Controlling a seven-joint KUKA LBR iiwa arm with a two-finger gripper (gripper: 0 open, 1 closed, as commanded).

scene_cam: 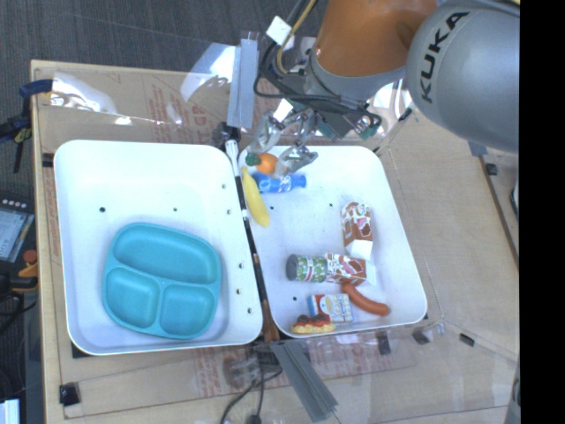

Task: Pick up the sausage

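Grey KUKA arm with orange band [380,25] reaches in over the far end of the right shallow white plastic bin [402,237]. Two-finger metal gripper [287,148] hangs above the bin's far-left corner, fingers spread apart, nothing between them. Small reddish-orange sausage [365,298] lies at the near-right corner of the same bin, well apart from the gripper, diagonally toward the near-right. Its long axis runs from upper-left to lower-right, one end just beside the patterned bottle [325,268]. Judgement: gripper must cross the bin and turn to close across that axis.
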